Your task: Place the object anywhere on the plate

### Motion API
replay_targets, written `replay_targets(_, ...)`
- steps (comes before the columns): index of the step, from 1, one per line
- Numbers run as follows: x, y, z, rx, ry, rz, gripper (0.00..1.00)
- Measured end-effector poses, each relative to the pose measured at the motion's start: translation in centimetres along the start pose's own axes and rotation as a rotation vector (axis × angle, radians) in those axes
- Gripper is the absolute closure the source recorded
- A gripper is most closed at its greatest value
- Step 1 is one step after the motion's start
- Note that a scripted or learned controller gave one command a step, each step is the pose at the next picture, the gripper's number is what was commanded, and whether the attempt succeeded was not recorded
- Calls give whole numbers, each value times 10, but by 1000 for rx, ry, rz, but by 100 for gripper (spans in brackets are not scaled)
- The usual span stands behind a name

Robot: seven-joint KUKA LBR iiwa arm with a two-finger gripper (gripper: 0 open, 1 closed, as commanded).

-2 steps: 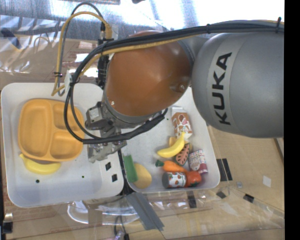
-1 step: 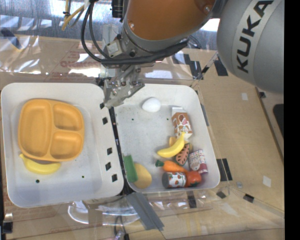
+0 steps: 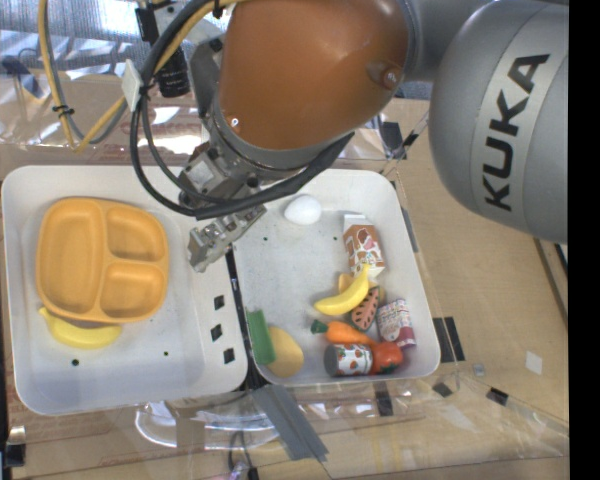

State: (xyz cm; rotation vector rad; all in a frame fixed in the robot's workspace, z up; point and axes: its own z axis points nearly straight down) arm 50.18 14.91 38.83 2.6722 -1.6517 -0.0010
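Note:
An orange divided plate (image 3: pixel 100 260) lies in the left bin (image 3: pixel 20 368), resting partly on a yellow banana-shaped piece (image 3: pixel 80 333) that sticks out under its front edge. My gripper (image 3: pixel 212 242) hangs low over the wall between the two bins, just right of the plate, under the arm's large orange wrist. I see nothing in it. The right bin (image 3: pixel 290 268) holds a white egg (image 3: pixel 302 210), a yellow banana (image 3: pixel 345 296), a brown-and-white carton (image 3: pixel 364 248), a carrot (image 3: pixel 348 334), a pale yellow fruit (image 3: pixel 285 352) and a green piece (image 3: pixel 259 334).
A small can (image 3: pixel 393 320) and a dark jar (image 3: pixel 352 360) lie in the right bin's front right corner among the toys. The arm's bulk covers the back of both bins. Cables loop at the back left.

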Motion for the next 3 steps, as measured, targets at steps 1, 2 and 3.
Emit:
replay_targets(1, 49, 52, -84, 7, 3, -98, 100)
replay_targets(2, -4, 28, 114, -4, -3, -322, 100)
replay_targets(3, 55, 32, 53, 4, 1, 210, 100)
